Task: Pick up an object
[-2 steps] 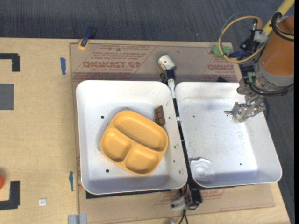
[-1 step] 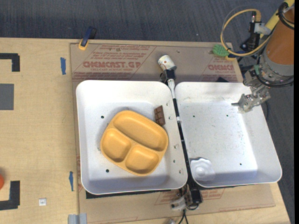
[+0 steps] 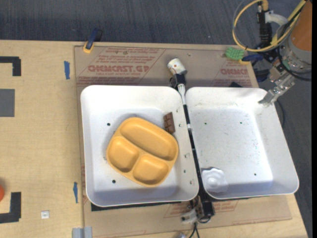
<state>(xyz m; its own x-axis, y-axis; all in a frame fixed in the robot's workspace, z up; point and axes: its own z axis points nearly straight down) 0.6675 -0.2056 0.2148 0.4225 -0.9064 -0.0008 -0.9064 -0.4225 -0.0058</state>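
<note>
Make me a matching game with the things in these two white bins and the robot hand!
Things:
1. yellow divided plate
2. small brown block
3. clear plastic piece
4. gripper

Places:
A. near the front-left corner of the right bin
B. over the far right corner of the right bin
C. middle of the left bin
D. beside the plate's far edge, by the wall between the bins

Pairs: 1-C, 2-D, 3-A, 4-B
</note>
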